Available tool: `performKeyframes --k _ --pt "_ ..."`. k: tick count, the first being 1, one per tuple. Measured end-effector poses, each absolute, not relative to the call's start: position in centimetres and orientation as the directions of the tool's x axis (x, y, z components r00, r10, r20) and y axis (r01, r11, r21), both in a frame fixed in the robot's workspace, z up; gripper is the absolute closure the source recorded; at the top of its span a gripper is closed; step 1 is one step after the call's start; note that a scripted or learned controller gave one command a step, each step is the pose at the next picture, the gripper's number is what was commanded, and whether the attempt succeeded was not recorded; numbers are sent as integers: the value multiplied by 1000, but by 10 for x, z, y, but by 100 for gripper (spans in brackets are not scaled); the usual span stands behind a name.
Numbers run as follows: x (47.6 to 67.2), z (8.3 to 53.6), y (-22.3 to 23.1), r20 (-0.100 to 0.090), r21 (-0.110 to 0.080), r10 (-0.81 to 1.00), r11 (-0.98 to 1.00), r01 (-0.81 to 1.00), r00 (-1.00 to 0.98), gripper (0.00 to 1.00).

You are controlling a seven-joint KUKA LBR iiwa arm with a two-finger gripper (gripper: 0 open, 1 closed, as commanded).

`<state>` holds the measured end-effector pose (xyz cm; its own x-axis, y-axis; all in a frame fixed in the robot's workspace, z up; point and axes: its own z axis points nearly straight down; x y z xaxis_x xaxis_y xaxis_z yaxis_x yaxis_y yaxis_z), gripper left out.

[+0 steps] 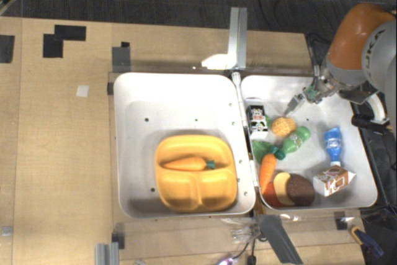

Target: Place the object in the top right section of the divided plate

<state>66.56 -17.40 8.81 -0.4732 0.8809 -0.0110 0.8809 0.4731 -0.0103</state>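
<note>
Carrot [186,164] fills divided plate's [196,194] top section.

Both bins white: left bin [133,127], right bin [353,152]. Divided plate [195,186] yellow all over; the carrot [186,164] lying on it orange with a green stub end. Second carrot [267,172] in right bin orange. Corn [283,126] yellow. Bottle [294,140] green. Another bottle [333,144] blue with a white middle. Small carton [335,181] white with orange print. Round piece [300,190] dark brown. Arm's band [353,31] orange. Bench [56,164] pale tan.
</note>
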Motion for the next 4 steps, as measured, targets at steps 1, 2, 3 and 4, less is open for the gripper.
performKeyframes --k 1,2,3,4 --pt "671 233 -150 -6 10 921 389 921 -389 0" --pt "671 292 -205 -11 6 695 719 695 -719 0" --pt "673 306 -204 -20 13 694 720 694 -720 100" --pt "675 320 -203 -29 20 692 721 692 -721 100"
